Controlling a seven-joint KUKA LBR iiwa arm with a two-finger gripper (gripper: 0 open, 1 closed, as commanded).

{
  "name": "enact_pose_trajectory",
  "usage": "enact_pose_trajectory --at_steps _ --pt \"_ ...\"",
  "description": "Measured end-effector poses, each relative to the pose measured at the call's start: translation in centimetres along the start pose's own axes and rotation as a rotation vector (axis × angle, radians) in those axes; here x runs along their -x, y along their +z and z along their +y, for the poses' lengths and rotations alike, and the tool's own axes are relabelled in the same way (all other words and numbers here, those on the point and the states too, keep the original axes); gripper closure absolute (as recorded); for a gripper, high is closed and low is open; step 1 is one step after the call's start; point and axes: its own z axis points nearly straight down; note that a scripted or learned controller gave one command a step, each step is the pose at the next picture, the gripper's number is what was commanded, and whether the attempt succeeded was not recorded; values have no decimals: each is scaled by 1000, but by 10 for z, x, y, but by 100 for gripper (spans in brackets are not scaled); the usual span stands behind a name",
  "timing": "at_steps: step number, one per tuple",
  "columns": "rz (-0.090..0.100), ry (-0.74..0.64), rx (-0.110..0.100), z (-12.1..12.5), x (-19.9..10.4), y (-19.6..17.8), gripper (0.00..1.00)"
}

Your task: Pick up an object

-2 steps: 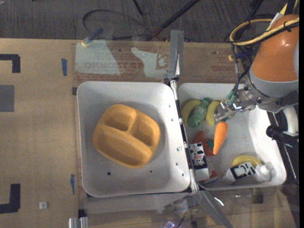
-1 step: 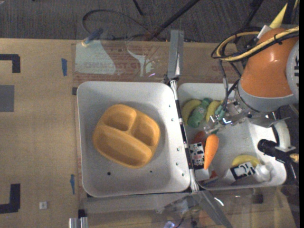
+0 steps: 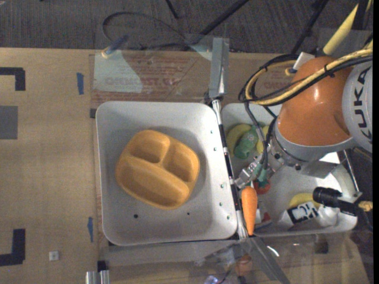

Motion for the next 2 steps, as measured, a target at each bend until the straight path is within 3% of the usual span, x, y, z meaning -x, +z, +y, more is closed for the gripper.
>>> enact_pose_trajectory --at_steps 2 --pt "-4 187 3 112 30 15 100"
